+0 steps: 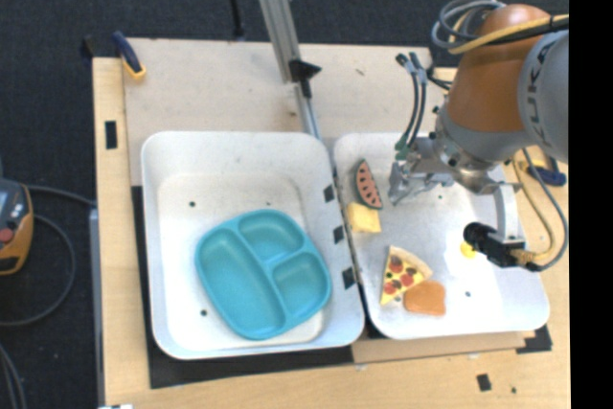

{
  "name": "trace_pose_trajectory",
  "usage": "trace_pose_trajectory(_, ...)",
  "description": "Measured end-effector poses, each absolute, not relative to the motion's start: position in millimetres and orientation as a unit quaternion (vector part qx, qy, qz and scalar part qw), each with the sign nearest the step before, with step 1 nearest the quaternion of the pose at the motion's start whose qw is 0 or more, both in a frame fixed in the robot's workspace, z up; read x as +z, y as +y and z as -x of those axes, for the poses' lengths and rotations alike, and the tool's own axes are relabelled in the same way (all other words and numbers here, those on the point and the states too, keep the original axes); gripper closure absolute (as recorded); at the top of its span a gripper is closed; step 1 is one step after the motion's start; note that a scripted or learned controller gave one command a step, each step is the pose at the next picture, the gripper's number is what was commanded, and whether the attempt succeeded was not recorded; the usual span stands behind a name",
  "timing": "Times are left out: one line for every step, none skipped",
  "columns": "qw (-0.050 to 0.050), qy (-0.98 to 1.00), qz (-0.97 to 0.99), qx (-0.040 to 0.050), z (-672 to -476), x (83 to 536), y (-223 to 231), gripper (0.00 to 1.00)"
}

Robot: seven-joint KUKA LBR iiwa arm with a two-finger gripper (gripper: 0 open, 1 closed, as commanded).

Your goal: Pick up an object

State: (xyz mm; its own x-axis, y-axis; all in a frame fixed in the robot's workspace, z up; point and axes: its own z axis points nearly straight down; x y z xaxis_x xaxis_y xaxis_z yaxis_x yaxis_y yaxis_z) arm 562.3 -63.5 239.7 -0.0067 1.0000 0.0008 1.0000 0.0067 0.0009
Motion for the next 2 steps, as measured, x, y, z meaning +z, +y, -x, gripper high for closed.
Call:
trace_pose_trajectory(0.000, 0.710, -0.704, 0.0012, -545.4, 251, -11, 1.00)
trace_pose_trajectory(0.000, 0.710, -0.704, 0.0005, -530.7, 238, 45, 1.00)
